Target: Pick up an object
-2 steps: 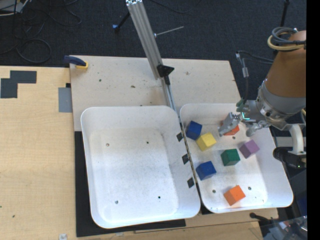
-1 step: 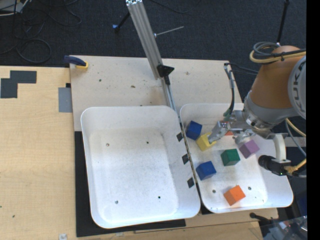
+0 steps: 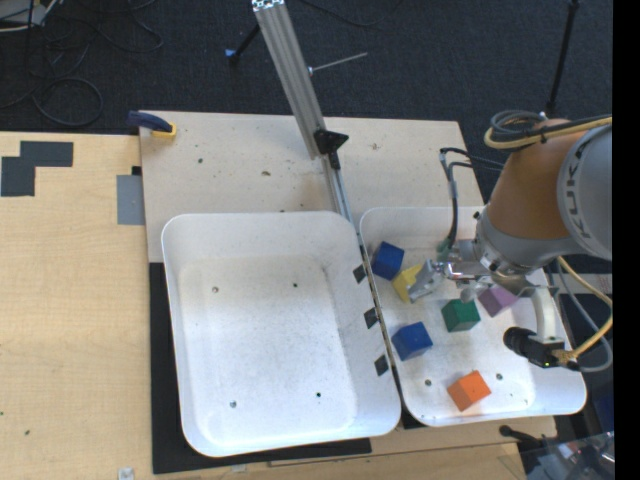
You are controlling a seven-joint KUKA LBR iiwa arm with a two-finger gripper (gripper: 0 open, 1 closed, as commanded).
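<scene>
A grey aluminium rail (image 3: pixel 296 78) slants from the far floor down to the bench. A blue-and-yellow clamp (image 3: pixel 152 124) sits at the bench's far-left corner, black cables (image 3: pixel 60 88) beyond

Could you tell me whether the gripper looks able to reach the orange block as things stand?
Probably yes. The orange block sits alone near the right bin's front edge, apart from the other blocks, and the gripper is over that bin.

Grey, rounded arm (image 3: pixel 598 183) with a broad orange band (image 3: pixel 530 203) above the wrist; silvery metal gripper (image 3: pixel 432 278) beneath; black and yellow cables (image 3: pixel 520 123) looped along the casing.
</scene>
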